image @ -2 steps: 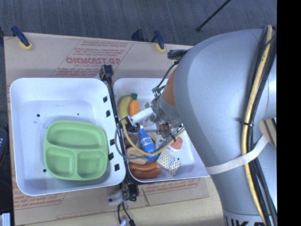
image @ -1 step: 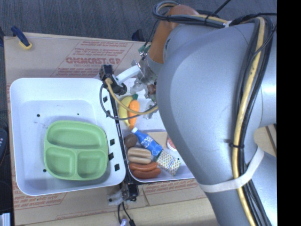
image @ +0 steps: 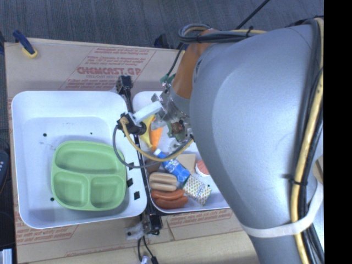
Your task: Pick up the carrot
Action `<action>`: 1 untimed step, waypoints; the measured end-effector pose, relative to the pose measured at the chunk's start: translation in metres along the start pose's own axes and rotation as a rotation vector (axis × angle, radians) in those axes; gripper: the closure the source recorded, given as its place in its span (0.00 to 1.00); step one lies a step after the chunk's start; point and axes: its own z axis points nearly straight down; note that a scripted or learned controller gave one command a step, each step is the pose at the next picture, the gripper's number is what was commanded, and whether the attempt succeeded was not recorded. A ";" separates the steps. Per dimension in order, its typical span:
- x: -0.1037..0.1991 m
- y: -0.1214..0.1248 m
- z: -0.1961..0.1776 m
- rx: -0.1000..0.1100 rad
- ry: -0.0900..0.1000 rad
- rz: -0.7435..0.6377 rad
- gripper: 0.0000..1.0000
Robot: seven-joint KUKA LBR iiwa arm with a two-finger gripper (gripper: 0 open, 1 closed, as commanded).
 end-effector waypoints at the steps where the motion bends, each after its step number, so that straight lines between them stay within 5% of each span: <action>1: 0.015 0.036 -0.001 -0.001 0.002 0.053 0.00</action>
